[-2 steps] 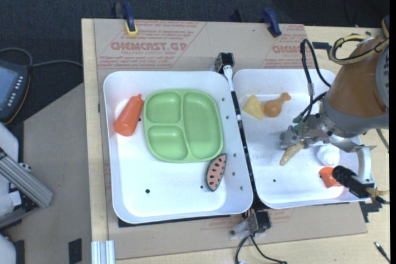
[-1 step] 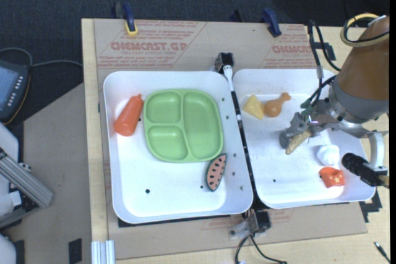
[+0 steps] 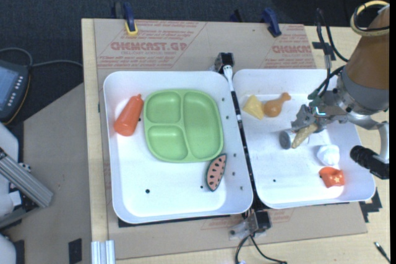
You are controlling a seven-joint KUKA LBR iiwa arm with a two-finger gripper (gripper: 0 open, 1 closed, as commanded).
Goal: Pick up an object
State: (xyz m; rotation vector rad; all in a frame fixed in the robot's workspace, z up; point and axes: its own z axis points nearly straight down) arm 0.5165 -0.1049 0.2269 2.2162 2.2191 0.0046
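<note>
Camera view puts the two-finger gripper [image 3: 304, 128] low in the right white bin [image 3: 291, 191], over a tan stick-shaped piece with a grey end [image 3: 293, 138]. You cannot tell its state; a glancing contact could roll the piece aside.

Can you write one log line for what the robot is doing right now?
gripper: low in right bin | at tan and grey object | grasp: unclear | green plate: left bin
</note>
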